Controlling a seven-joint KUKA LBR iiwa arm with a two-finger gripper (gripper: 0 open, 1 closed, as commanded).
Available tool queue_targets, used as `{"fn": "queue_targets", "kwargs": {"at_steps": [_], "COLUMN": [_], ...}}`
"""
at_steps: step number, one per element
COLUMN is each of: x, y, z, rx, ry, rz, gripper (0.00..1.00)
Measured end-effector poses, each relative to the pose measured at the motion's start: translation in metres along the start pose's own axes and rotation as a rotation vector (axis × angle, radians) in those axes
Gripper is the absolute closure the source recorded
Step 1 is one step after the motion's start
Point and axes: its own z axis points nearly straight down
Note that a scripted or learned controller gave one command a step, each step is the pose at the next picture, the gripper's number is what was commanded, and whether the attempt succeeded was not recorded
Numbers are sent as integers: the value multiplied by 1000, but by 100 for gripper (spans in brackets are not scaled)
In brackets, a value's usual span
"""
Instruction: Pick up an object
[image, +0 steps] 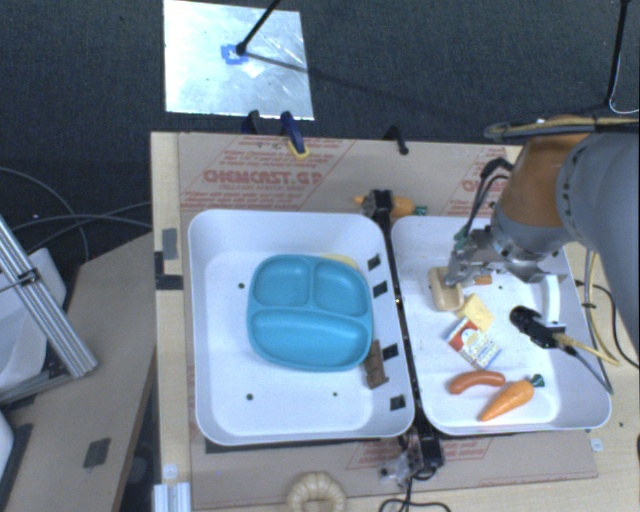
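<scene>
Camera view: the gripper (463, 268) is lowered into the right bin (565, 385), close to its left wall, directly above or touching a tan block (442, 292); contact cannot be confirmed. Whether the claw is spread or closed cannot be told. A yellow wedge (478, 311) lies just beside the block; a sausage (476, 381) and a carrot (507, 398) lie nearer the front. Risk: the block sits near the wall, so a closing stroke may shove it aside, or catch the adjacent wedge as well
</scene>
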Motion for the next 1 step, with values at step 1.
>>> {"fn": "queue_targets", "kwargs": {"at_steps": [1], "x": [-7], "y": [9], "z": [-56], "rx": [-4], "ry": [-1], "rz": [-1], "gripper": [100]}}
